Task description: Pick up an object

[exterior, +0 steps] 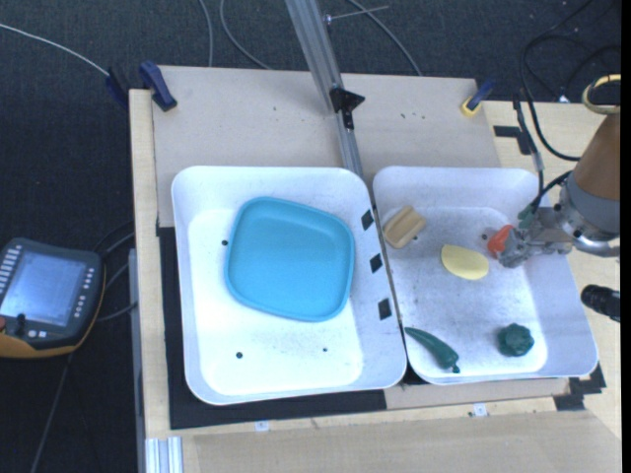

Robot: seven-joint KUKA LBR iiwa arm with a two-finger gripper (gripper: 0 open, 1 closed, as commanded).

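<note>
My gripper (514,251) hangs low over the right bin (562,304), near its right side. A small red-orange object (500,236) lies right against the gripper's left side; whether it is gripped is unclear. A yellow oval piece (463,262) lies just left of the gripper. A tan block (403,227) sits at the bin's upper left. A green pepper (434,347) lies at the front edge, and a dark green round object (515,339) sits at the front right.
The left bin (197,294) holds a large blue square plate (291,257). A metal pole (320,57) slants down to the gap between the bins. A handheld pendant (44,294) lies off the bench at left. Cables run behind the arm at right.
</note>
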